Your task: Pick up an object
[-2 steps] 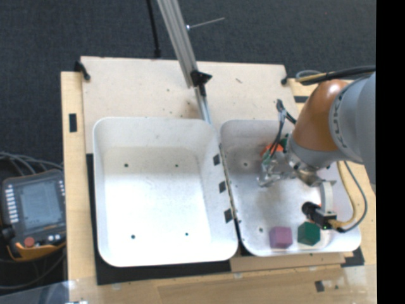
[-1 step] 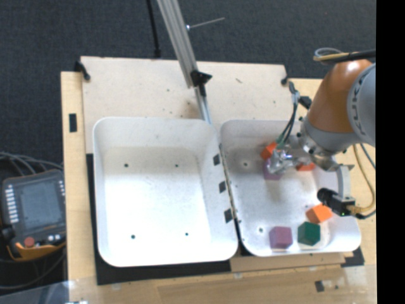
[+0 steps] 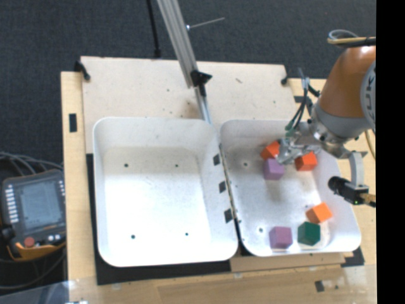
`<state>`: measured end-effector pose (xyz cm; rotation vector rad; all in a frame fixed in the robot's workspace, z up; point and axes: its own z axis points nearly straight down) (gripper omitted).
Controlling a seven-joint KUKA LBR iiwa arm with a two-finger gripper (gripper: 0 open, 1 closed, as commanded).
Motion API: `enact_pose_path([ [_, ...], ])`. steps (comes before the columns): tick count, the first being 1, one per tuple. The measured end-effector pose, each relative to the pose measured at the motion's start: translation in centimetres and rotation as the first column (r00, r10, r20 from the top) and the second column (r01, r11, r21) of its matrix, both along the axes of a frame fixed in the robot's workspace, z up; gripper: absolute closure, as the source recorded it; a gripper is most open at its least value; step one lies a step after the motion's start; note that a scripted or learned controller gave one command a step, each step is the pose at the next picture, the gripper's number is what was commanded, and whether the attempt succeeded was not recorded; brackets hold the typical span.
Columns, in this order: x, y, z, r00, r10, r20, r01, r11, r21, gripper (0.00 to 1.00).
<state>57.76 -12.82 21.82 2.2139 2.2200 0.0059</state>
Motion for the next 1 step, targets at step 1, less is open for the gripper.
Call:
enact_pose_path([
  [1,0.14,-0.11,3.26,1.0,0.001,-0.001,-0.001,1.0,0.001,1.0],
])
